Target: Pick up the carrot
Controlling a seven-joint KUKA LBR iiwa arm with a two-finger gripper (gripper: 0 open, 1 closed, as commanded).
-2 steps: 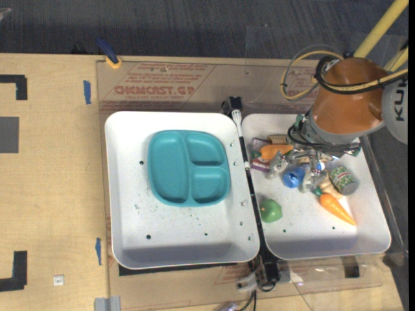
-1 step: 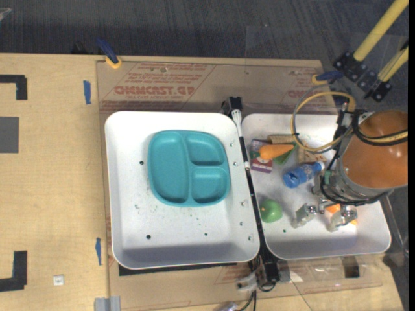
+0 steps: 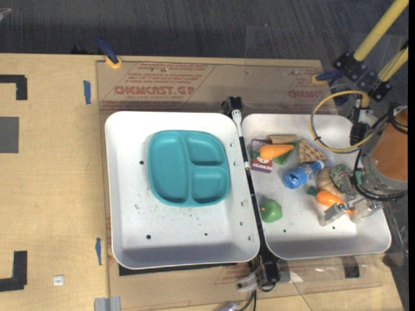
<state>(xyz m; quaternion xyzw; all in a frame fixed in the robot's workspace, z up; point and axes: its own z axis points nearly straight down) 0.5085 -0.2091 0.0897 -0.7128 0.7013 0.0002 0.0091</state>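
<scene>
From the camera above, my gripper point(image 3: 338, 207) is low in the right bin point(image 3: 311, 238), near its right wall. I cannot tell if it is open wide or closed. A small orange thing point(image 3: 328, 197) sits right against it, and I cannot tell what that is.

The carrot point(image 3: 275, 151) lies well apart from me, up and to the left in this view, near the wall between the bins. It lies almost sideways. A blue bottle point(image 3: 298, 175) sits between us, so I think I must lift over it. The bin floor is flat and white, but crowded around the carrot.
</scene>
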